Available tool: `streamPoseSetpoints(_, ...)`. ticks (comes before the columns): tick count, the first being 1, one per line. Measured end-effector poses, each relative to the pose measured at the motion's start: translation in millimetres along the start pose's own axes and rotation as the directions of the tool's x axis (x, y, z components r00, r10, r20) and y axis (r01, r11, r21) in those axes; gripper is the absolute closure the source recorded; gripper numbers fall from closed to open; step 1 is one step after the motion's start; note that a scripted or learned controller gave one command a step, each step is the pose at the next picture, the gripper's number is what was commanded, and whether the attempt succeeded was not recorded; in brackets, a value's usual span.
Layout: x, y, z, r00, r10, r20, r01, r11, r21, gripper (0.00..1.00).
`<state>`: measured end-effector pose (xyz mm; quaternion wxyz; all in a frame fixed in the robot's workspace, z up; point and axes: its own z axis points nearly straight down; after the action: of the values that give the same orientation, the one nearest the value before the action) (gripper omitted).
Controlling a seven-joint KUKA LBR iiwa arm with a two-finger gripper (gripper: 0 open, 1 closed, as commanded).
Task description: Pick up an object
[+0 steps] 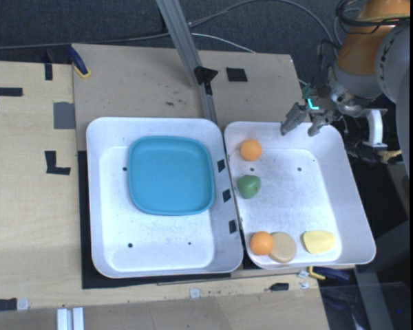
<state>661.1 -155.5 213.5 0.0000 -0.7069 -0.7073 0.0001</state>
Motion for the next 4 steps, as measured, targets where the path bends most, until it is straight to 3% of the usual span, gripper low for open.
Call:
streamPoseSetpoints(1,0,0,0,1.000,0.000,0.000,0.000,1.000,0.000,0.00)
streamPoseSetpoints(3,14,-12,117,1.000,0.000,-0.001,0.000,1.000,0.005,0.00)
streamPoseSetpoints(4,14,-12,125,1.000,0.000,0.000,0.000,1.000,0.000,0.00)
